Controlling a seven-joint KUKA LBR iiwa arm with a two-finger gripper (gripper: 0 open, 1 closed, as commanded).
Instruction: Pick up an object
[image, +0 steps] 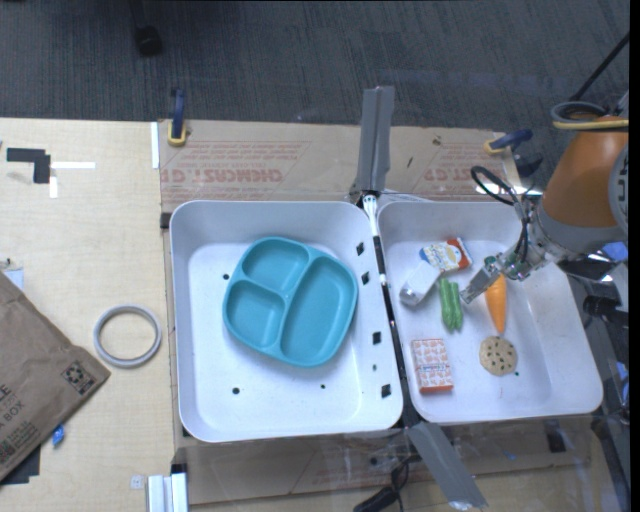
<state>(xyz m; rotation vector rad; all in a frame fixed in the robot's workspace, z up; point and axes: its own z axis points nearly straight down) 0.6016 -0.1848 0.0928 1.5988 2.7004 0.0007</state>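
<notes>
Camera view looks down at a slant on 2 shallow white plastic bins side by side. In the left bin (200, 400) lies a teal plastic plate with 3 compartments (290, 300), flat and roughly central. The right bin (560, 390) holds the loose items: a small white-and-orange packet (446, 255) toward the back, a grey metal piece (420, 291) just in front of it, a green pod-shaped toy vegetable (451, 303) lying beside that, an orange toy carrot (496, 303) to its right, a round brown cookie with dark chips (497, 355) nearer the front, and a small red-and-white printed box (431, 364) at the front left.

From the right the grey arm with its orange band (585, 180) reaches in, and the two-finger gripper (492, 276) sits low over the right bin, right at the carrot's upper end. Whether it is spread or closed, I cannot tell, nor whether it grips the carrot.

On the bench left of the bins rests a pale tape ring (128, 334).
</notes>
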